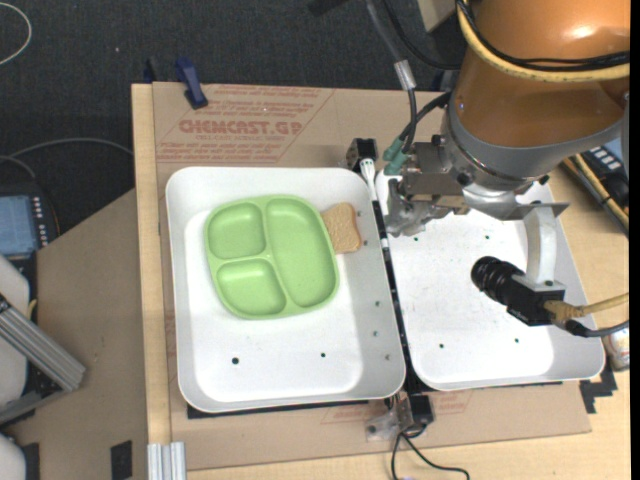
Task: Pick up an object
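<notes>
Dark carpet surrounds a cardboard-topped bench [240,118] printed with red lettering, and two white bins sit on it side by side. Over the right bin [480,358] hangs the arm [545,68], its orange band filling the upper right corner, its grey wrist below that. The left bin [270,378] holds a green tray [270,256] with three compartments — it lies in the upper middle of the bin. A tan cracker [343,228], roughly square, lies touching the tray's upper right edge, close to the wall shared by the bins. The gripper [410,208] sits low at the right bin's upper left corner, just across that wall from the cracker — whether it is open or closed cannot be told, and nothing is seen in its grasp.
</notes>
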`<state>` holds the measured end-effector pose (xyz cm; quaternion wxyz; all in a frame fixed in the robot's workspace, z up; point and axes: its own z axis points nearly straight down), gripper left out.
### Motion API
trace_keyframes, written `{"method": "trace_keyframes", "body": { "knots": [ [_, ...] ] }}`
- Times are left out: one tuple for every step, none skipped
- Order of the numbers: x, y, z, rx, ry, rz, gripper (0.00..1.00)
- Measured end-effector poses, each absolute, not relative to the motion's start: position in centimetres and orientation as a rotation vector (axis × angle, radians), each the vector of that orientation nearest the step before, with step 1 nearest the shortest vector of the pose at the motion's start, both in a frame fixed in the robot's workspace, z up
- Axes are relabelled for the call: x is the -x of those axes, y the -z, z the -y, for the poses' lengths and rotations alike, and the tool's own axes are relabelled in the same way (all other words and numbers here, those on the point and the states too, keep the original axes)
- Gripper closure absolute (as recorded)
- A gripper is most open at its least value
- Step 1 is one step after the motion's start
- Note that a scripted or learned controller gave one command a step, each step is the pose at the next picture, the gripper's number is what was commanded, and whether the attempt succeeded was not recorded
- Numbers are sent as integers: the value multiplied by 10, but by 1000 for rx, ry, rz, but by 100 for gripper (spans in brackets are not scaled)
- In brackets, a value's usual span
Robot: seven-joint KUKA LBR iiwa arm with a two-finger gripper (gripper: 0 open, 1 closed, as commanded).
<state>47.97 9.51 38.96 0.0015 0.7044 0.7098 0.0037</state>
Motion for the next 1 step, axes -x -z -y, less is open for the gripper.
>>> {"method": "trace_keyframes", "body": {
  "knots": [
    [-480, -417, -82, -2220, -7, -2218, 100]
  ]
}}
